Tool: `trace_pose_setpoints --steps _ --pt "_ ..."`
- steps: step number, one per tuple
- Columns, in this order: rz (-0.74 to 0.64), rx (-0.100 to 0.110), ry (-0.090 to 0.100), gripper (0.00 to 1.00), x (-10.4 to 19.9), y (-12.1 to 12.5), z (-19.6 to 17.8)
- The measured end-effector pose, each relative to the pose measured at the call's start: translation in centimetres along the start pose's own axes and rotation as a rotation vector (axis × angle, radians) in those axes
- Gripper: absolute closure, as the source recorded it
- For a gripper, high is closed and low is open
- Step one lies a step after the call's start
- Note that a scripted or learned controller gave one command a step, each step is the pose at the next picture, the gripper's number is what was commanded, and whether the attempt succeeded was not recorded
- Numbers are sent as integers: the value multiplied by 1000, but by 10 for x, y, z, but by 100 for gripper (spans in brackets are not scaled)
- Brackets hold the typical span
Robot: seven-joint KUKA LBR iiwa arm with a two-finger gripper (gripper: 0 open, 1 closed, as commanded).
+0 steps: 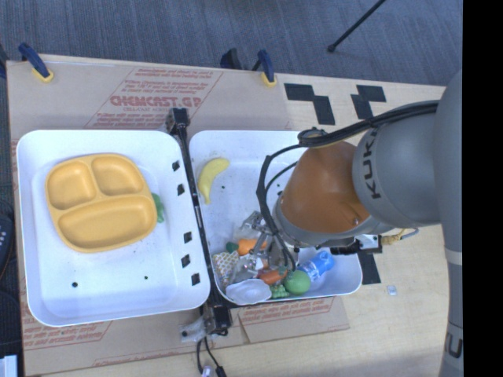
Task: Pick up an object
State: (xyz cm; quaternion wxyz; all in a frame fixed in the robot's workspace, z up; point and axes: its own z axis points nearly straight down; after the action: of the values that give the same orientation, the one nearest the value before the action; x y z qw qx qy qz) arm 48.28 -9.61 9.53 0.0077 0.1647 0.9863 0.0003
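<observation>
The big grey arm (409, 171) reaches in from the right over the right bin (236, 144). Its pincer (263, 250) is down in a pile of small things in the near part of that bin. I cannot tell what state the pincer is in. A green ball (298, 282), a blue bottle (318, 265) and a white cup (250, 291) lie there. A yellow banana (209, 176) lies apart, further back. The left bin (39, 289) holds a yellow tray (100, 201) with 3 parts.

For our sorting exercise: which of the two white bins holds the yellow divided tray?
The left bin, farther from the arm; the yellow tray fills its upper half.
</observation>
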Motion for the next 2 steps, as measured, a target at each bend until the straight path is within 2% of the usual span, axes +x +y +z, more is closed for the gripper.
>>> trace_pose_setpoints --steps 1,2 --pt "398 4 12 0 2 -8 1" --pt "150 -1 8 0 -4 -24 1"
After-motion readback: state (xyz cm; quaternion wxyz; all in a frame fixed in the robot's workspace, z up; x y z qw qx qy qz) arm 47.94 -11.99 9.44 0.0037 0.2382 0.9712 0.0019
